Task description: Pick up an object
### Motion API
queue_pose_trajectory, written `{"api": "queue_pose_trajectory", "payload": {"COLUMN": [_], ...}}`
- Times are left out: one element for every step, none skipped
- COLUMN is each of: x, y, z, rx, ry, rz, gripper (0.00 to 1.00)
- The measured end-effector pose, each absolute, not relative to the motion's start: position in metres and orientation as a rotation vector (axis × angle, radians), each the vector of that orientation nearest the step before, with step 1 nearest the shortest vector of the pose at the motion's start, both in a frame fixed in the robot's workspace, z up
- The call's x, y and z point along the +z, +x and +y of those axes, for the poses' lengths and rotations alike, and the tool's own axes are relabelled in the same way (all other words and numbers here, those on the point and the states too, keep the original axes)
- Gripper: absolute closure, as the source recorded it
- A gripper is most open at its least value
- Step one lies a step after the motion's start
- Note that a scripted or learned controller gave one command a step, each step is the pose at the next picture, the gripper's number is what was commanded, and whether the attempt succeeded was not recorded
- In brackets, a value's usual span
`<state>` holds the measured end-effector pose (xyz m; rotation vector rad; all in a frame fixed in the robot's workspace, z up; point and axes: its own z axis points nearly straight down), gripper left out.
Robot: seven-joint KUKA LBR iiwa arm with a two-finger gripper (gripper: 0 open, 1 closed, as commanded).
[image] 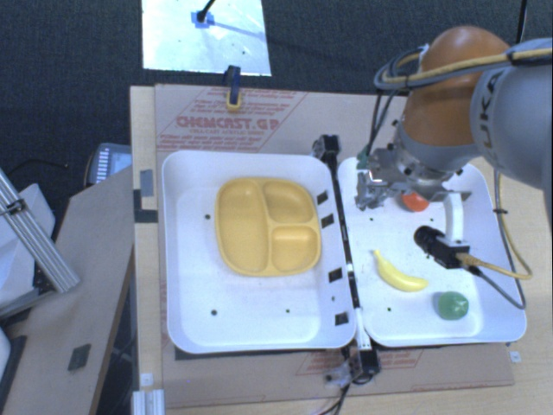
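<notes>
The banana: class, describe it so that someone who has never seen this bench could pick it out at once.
Find the right-hand white bin, the one the grey arm reaches over. The banana lies in its lower half, near the divider between the bins. It is the only long, curved yellow thing there; the green object beside it is round.

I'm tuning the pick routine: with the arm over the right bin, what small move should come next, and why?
Probably a short shift toward the orange object, then a descent. The gripper hovers in the right bin beside it, nothing seen in its grasp. The banana and green object lie farther off.
</notes>
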<state>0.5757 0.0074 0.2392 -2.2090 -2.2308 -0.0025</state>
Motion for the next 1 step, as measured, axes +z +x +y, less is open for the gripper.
{"api": "queue_pose_trajectory", "payload": {"x": [0.2336], "y": [0.5619], "z": [0.0704], "rx": [-0.002], "ry": [-2.207], "rz": [-2.232], "gripper": [1.0]}}
